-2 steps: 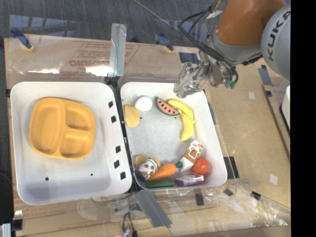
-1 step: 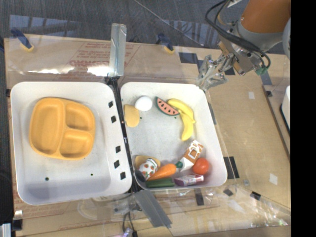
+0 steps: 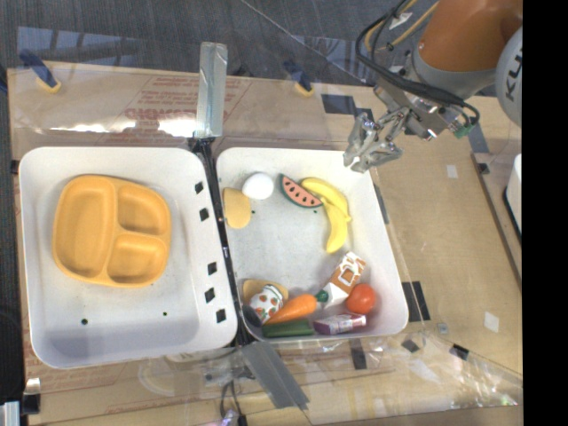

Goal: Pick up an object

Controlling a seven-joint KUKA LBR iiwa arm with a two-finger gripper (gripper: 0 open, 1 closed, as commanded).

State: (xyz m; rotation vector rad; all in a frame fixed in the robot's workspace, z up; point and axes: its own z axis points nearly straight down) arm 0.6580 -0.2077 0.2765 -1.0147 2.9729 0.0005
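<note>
One gripper (image 3: 371, 149) above right bin's (image 3: 390, 264) far corner

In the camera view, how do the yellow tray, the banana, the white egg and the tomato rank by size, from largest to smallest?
1. yellow tray
2. banana
3 and 4. white egg and tomato: they look about alike, so I do not rank them.

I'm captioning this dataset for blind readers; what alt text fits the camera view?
A robot gripper hovers above the top right corner of the right bin, which holds toy food including a banana, watermelon slice and carrot. The left bin holds a yellow divided plate.
</note>
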